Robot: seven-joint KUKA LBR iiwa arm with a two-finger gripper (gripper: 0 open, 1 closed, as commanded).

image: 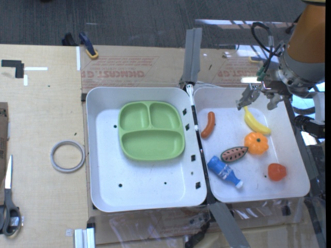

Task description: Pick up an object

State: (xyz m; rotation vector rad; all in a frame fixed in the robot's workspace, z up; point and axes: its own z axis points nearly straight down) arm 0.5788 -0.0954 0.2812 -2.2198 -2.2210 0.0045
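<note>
My gripper [257,97] hangs over the far part of the right bin [295,187], fingers spread apart with nothing between them, their tips just above the upper end of the banana [256,121]. I take that banana as my landmark. Just nearer the camera than it sits a small orange pumpkin [257,143], almost touching its lower end. Left of the banana lies a red sausage [208,124], tilted, close to the bin's left wall. Below and left of the banana rests a brown oval seed-patterned piece [234,153], and beyond that a blue bottle [224,171] lying on its side. Well below the banana, toward the right, is a red tomato-like piece [276,171].

The left bin [103,190] holds a green divided plate [151,130]. Farther left of the banana, on the pale bench [36,118], lie a grey ring [68,155] and scissors [9,211].
</note>
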